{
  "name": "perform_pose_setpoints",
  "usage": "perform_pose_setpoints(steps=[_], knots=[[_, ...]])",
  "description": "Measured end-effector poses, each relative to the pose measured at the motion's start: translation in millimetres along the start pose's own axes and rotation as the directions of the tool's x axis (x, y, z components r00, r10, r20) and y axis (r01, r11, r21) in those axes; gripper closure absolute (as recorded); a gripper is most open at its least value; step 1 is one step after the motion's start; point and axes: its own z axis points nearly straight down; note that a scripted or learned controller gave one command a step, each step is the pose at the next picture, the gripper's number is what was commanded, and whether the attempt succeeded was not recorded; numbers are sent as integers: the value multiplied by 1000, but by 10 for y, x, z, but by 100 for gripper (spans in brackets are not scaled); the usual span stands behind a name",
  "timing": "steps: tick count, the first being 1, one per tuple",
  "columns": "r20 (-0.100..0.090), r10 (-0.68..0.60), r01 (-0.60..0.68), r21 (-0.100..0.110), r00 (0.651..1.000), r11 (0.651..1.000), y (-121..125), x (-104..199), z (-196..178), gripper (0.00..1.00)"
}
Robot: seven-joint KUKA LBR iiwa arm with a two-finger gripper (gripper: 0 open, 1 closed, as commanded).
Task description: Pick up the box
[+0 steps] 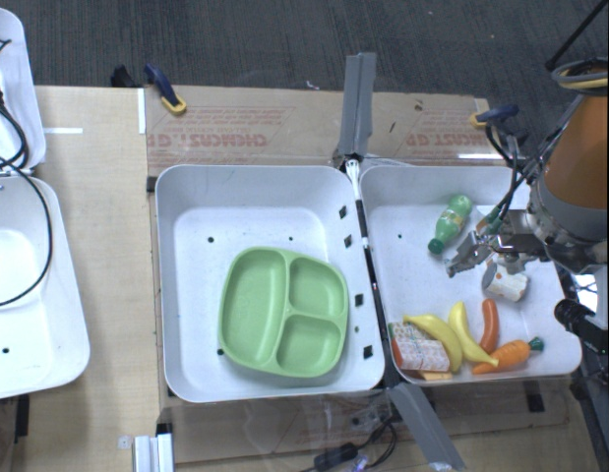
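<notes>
Box in right bin's front | banana overlapping it | gripper spread above, near bottle

Bananas and carrot crowd the box.

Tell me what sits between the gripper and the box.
The gripper hangs over the right bin, the box toward its near left corner. A banana lies against the box's gripper-facing edge, partly over it; otherwise bare bin floor.

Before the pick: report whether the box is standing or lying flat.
Lying flat: the box shows its broad printed face upward in the right bin, partly under the banana.
</notes>
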Motion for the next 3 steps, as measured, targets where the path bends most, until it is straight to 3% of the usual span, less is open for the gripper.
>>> perform_pose_setpoints(steps=[1, 2, 3], knots=[[1, 245, -245, -2, 970, 969, -157, 223, -195, 0], [2, 367, -367, 1, 930, 930, 529, 442, 558, 0], [0, 386, -386, -1, 922, 922, 447, -26, 1552, 0]])
